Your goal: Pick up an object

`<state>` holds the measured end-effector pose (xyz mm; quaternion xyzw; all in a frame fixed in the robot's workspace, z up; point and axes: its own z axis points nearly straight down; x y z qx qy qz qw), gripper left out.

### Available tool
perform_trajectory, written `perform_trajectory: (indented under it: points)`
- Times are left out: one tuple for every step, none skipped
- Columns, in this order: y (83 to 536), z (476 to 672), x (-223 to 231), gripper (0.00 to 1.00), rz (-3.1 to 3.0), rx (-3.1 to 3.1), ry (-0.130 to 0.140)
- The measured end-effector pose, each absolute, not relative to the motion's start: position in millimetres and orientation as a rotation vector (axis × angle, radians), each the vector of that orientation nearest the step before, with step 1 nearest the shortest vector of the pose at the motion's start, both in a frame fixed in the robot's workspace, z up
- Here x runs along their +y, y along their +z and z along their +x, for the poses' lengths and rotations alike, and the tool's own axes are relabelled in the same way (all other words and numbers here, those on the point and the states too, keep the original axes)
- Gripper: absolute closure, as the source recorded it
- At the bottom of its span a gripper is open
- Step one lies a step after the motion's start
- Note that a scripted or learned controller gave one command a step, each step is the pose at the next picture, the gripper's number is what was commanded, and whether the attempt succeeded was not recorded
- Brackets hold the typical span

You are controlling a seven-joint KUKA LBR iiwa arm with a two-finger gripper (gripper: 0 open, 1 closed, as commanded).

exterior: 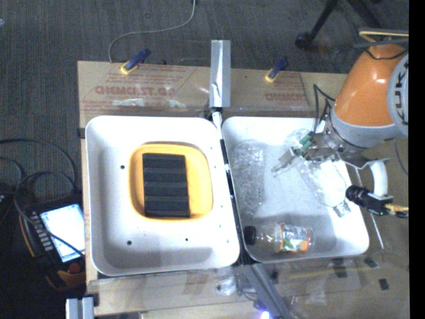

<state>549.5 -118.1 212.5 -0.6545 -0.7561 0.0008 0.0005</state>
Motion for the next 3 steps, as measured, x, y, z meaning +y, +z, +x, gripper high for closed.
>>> perform_trajectory:
  points:
    - [245,486.0,-122,0.0,-2.127,-2.309,0.002]
    - [224,483.6,-162,0.0,-1.959,-2.454,0.002]
    - [96,485.0,-159,0.0,-1.8,-2.577,-0.003]
